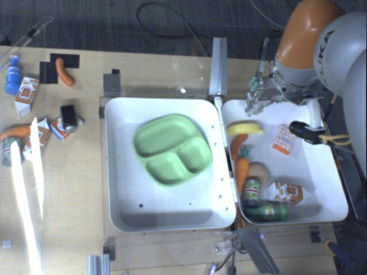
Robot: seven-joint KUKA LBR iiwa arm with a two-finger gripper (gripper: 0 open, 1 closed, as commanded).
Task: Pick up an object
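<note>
Roughly above the right bin (pixel 338 208) hovered end effector (pixel 256 101), open or closed impossible to tell; nearest target banana (pixel 245 129) lay near bin's left wall, probably light, soft, bruisable, best pinched across its middle.

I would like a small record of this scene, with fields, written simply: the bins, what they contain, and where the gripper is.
left bin: shallow white bin holding a green divided plastic plate
right bin: shallow white bin with a yellow banana, an orange carrot, a green bottle, a small white carton and an orange-and-white packet
gripper: gripper above the right bin's far edge, near the banana
held object: none seen
</note>
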